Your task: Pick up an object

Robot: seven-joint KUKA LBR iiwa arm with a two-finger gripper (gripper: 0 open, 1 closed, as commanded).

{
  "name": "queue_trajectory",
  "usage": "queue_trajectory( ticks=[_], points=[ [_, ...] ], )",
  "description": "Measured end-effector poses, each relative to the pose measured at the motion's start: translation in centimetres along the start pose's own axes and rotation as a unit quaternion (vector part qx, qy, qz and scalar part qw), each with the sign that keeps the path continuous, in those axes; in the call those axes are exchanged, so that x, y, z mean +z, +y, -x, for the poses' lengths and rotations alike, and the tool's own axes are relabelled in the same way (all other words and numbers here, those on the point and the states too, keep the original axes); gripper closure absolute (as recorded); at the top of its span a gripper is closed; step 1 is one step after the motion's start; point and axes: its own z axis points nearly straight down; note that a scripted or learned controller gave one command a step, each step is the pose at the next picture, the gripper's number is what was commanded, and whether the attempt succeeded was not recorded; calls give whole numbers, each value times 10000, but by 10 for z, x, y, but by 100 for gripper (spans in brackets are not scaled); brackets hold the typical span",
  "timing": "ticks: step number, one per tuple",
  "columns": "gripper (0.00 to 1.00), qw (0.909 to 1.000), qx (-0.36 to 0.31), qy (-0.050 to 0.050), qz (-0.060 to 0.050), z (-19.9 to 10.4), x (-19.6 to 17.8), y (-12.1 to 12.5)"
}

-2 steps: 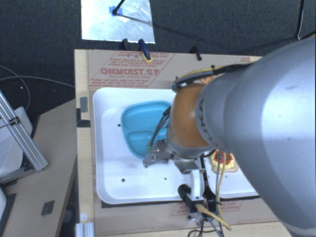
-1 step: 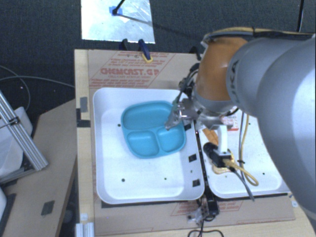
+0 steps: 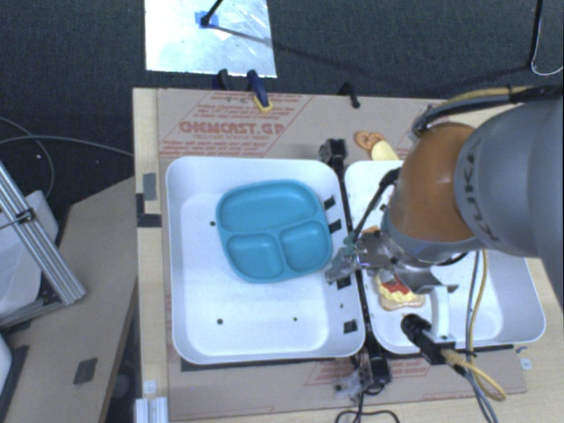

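A blue divided plate [image 3: 271, 230] lies in the left white bin [image 3: 198, 324]. In the right white bin [image 3: 520, 315], a small yellow and red object [image 3: 401, 294] lies near the front left, just under the arm's wrist. My gripper [image 3: 374, 267] hangs low over the right bin's left side, right above that object, with metal parts reaching toward the wall between the bins. A pale yellow object [image 3: 384, 152] shows at the right bin's far edge, partly hidden by the arm.
The grey arm with its orange band [image 3: 441, 192] covers most of the right bin. A tan item [image 3: 367, 139] lies on the cardboard behind the bins. Black clips [image 3: 333, 151] sit along the divide, and cables [image 3: 476, 373] trail at the front right.
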Motion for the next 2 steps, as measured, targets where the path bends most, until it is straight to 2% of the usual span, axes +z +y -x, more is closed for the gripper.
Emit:
queue_trajectory(
  ticks=[1,2],
  points=[
    [100,10000,-36,4,36,-3,-11,4],
    [100,9999,-77,32,117,-66,-193,4]
  ],
)
